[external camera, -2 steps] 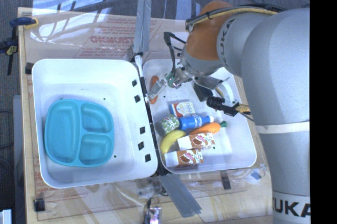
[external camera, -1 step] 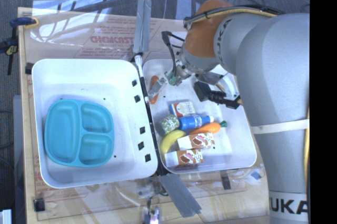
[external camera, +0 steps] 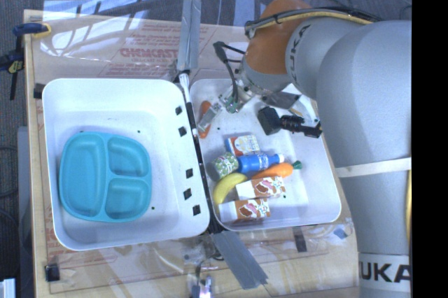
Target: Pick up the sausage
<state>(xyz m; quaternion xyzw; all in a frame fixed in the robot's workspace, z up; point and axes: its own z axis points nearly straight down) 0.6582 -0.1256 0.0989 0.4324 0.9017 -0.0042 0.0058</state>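
Currently the gripper (external camera: 210, 118) is positioned over the sausage (external camera: 204, 110) at the right bin's (external camera: 318, 178) left wall; finger state cannot be determined.

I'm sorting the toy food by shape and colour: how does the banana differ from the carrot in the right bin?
The banana is yellow and curved; the carrot is orange, straight and tapering, with a small green tip. The banana lies nearer the divider between the bins, while the carrot lies further toward the arm's side, beside the blue bottle. Both lie flat in the right bin, in the same cluster of items.
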